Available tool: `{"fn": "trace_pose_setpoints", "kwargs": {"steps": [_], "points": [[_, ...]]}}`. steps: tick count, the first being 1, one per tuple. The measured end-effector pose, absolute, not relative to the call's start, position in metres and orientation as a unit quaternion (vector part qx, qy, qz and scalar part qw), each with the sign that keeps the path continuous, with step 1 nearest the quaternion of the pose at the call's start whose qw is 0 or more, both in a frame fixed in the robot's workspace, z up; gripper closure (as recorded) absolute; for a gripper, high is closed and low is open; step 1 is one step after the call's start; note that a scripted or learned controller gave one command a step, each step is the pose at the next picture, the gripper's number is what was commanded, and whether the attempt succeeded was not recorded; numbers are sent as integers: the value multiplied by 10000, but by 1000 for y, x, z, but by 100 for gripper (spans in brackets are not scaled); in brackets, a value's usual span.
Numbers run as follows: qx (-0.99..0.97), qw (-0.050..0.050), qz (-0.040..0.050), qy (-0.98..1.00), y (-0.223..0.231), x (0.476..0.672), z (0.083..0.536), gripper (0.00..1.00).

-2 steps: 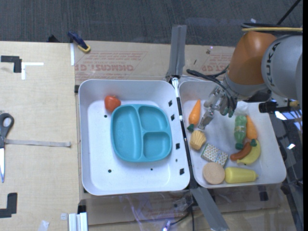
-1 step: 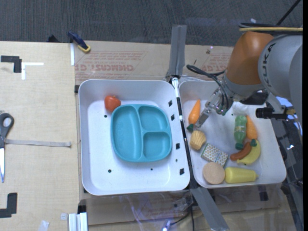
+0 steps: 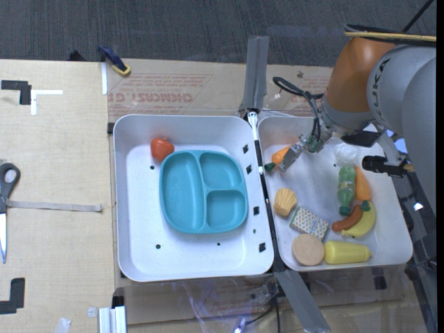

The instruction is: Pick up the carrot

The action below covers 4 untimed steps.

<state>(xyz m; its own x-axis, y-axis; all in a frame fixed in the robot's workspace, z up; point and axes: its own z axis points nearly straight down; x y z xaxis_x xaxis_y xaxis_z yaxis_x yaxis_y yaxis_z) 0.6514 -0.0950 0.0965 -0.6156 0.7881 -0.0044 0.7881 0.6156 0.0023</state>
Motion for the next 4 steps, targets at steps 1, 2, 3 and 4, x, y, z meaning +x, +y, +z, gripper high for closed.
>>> {"fn": "trace_pose_setpoints", "kwargs": {"steps": [1,2,3,4], "points": [[5162,7,-7,8565,-102,657,93,0],[5147,33,-8,8573,-102,658,104,100],[5148,31,-8,8573,-102,658,104,0],[6011,14,-3,7992,-101,659,93,0]]}}
